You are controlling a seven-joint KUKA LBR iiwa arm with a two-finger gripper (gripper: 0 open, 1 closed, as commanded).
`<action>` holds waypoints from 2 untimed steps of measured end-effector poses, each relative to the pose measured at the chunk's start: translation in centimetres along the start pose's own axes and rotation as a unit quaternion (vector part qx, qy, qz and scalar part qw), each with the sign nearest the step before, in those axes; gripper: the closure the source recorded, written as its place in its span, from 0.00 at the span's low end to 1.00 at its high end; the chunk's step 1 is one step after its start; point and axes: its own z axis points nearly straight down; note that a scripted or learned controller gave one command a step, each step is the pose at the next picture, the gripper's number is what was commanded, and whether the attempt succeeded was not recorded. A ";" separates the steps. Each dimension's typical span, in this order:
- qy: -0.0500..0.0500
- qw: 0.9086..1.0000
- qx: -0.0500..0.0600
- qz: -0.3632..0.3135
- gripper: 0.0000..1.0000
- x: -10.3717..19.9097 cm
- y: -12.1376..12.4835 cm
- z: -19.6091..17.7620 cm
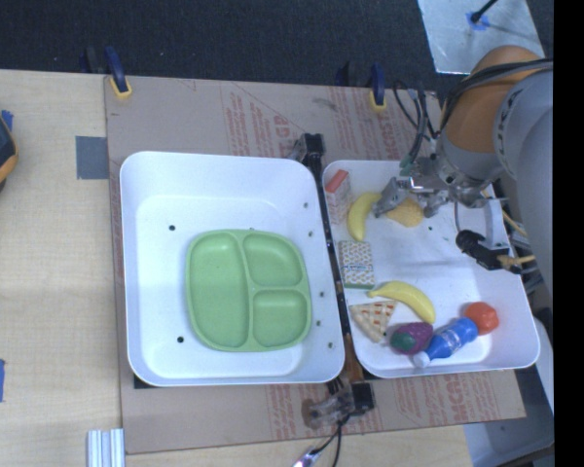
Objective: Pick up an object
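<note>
While the gripper [406, 198] hung low over the right bin [511, 358], finger state was unreadable — can't tell if it pinched anything. It sat just beside a yellowish piece [407, 214] and a banana [360, 215]. Left bin [156, 178] held a green divided plate [246, 290].

You are looking at a robotics lab, not a home or kitchen. A cardboard sheet [273, 105] is clamped to the wooden counter [39, 290] by blue clips [118, 74] along its top edge. Two white bins [146, 178] sit side by side mid-frame, holding toy food and a green divided plate [246, 289]. At upper right, cables [419, 115] trail beside the grey and orange arm [496, 105], above dark carpet [224, 17].
</note>
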 end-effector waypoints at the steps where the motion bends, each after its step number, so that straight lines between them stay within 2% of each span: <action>1: 0.000 1.000 -0.001 0.001 0.00 -6.6 -7.7 0.1; 2: 0.000 1.000 -0.001 0.001 0.00 -1.1 -15.6 0.2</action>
